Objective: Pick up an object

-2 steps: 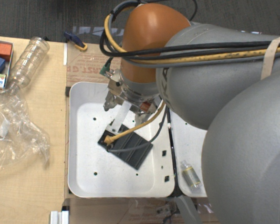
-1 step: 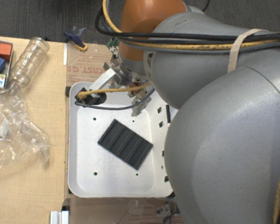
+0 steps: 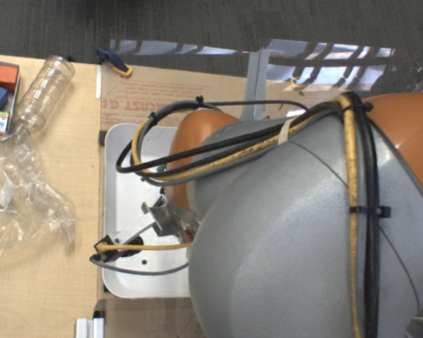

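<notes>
- The grey arm [image 3: 300,243] covers most of the white bin [image 3: 123,187] on the desk [image 3: 52,283].
- The end effector [image 3: 166,219] sits low inside the bin; its opening cannot be told.
- No pickable object is discernible under it.

Wooden bench [image 3: 44,290]: white bin [image 3: 119,194], plastic bottle [image 3: 42,91], crumpled wrap [image 3: 18,194].

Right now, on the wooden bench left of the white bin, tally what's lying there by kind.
Clear plastic bottle: 1
Crumpled clear plastic wrap: 1
Box of coloured blocks: 1
Total: 3
The arm covers much of the white bin, so its contents are left out.
</notes>
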